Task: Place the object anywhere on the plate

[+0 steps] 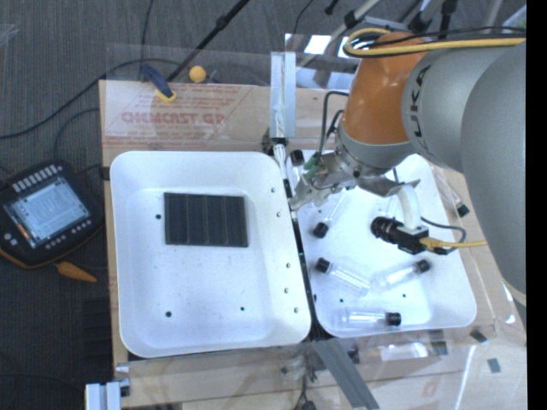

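Fingers first: you cannot tell from this slanted view whether they are apart or together, since the gripper (318,188) is a small cluttered mass low over the upper-left corner of the right bin (457,310), close to the wall shared with the left bin (137,314). Nothing is visibly held. Nearest to it lies a clear tube with a black cap (329,213), just below and slightly right, its long axis tilted. The dark plate (205,219) sits well apart to the left. Your arm (466,101) reaches in from the right, wrist bent downward.
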`<action>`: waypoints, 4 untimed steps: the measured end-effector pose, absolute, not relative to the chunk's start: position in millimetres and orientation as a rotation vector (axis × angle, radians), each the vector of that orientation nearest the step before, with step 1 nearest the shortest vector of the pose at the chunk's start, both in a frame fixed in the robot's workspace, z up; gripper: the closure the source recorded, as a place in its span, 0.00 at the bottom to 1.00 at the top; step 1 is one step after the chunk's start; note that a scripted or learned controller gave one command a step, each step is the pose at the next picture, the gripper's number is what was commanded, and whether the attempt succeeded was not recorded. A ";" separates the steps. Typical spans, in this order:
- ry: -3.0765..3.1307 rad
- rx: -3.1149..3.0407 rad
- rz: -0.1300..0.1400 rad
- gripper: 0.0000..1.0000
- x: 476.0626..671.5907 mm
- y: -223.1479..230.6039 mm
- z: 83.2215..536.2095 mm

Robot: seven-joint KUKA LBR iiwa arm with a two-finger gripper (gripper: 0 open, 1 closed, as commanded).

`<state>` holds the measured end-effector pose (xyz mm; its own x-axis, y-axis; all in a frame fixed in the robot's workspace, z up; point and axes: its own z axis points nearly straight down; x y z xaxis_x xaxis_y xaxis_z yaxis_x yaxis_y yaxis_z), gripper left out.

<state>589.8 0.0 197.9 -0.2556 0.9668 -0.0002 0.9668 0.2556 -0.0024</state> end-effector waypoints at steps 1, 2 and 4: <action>-2.593 -1.770 0.003 1.00 600.0 89.7 182.3; -2.628 -1.717 0.003 1.00 584.1 215.8 198.2; -2.635 -1.705 0.007 1.00 509.8 225.3 178.2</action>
